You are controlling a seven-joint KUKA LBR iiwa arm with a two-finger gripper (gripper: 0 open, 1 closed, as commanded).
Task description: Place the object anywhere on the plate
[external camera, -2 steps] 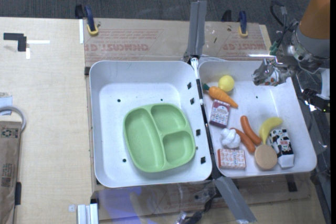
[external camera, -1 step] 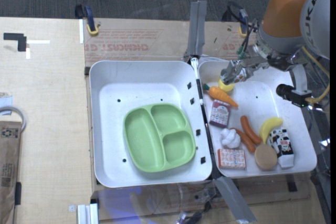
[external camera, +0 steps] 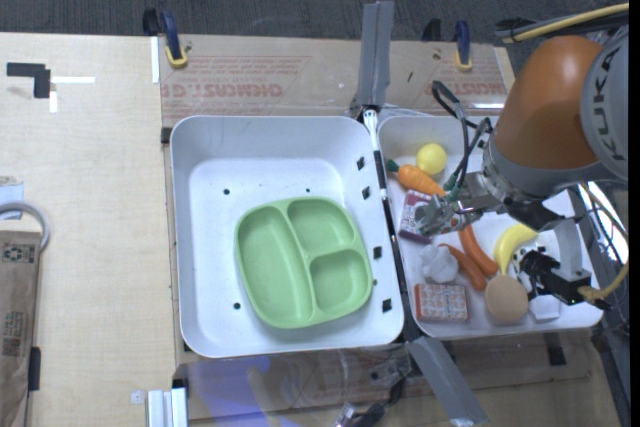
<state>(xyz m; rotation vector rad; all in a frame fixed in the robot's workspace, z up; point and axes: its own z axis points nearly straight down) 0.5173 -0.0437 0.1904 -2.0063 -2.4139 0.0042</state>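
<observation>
A green three-compartment plate (external camera: 300, 260) lies in the left white bin (external camera: 200, 165), with nothing on it. My gripper (external camera: 437, 213) hangs low over the right bin (external camera: 575, 315), above a small purple-and-white packet (external camera: 412, 218). Around it lie a carrot (external camera: 420, 180), a yellow lemon (external camera: 431, 158), an orange sausage-shaped piece (external camera: 475, 250), a grey-white lump (external camera: 438, 262), a red patterned block (external camera: 441, 301), a tan egg-shaped item (external camera: 506, 300) and a banana (external camera: 514, 241). The arm's orange band (external camera: 550, 105) covers the bin's right part.
A grey divider post (external camera: 376, 55) stands between the bins at the back. Blue clamps (external camera: 170, 37) hold the cardboard sheet at the rear. A brown paper bag (external camera: 18, 305) rests at the far left of the bench.
</observation>
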